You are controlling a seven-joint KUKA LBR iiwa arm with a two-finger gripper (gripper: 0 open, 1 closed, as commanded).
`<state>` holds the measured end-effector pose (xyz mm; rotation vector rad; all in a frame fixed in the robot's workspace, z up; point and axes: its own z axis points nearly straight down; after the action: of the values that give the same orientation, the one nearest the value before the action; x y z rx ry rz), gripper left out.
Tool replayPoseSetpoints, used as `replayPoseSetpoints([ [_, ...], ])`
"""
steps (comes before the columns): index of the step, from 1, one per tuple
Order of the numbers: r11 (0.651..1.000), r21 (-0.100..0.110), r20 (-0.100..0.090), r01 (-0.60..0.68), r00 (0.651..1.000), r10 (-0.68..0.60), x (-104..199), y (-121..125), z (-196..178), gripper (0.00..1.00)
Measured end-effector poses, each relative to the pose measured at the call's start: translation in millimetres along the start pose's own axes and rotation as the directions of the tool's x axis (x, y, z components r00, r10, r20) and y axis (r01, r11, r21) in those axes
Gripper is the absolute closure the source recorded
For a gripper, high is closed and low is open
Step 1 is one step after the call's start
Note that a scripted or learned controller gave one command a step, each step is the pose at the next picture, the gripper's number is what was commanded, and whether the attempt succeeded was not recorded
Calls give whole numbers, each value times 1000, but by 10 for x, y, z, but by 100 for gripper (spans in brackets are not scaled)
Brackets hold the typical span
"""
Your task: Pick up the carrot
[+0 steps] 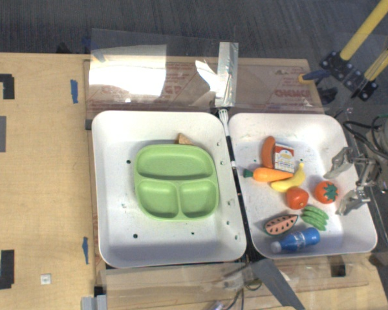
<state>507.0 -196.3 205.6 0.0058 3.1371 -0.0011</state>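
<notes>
The claw [346, 181] is seen over the right edge of the right bin [359, 237], its two metal fingers [339, 162] spread apart with nothing between them. One finger points toward the bin's middle from above, the other from lower down, and a tomato [325, 190] with a green top lies on the bin floor just beside the gap between them. Whether the fingertips touch the bin floor cannot be judged from this slant.

Further in, a second tomato [297, 197] is found against the end of a banana [290, 180]. The carrot [268, 174], orange with a green stub at its left end, lies on its side near the bin's left wall, touching the banana and well apart from the claw. Above it a sausage [268, 151] stands beside a small red and white box [284, 158]. Toward the near edge a watermelon slice [281, 224], a green vegetable [315, 216] and a blue bottle [296, 240] are grouped.

In the left bin [110, 192] a green divided plate [177, 179] is set, with a small brown item [183, 139], too small to identify, behind it.
</notes>
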Motion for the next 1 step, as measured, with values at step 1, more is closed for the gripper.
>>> replayPoseSetpoints([
  [1,1000,3,10,-2,1000,2,182,381,752,0],
])
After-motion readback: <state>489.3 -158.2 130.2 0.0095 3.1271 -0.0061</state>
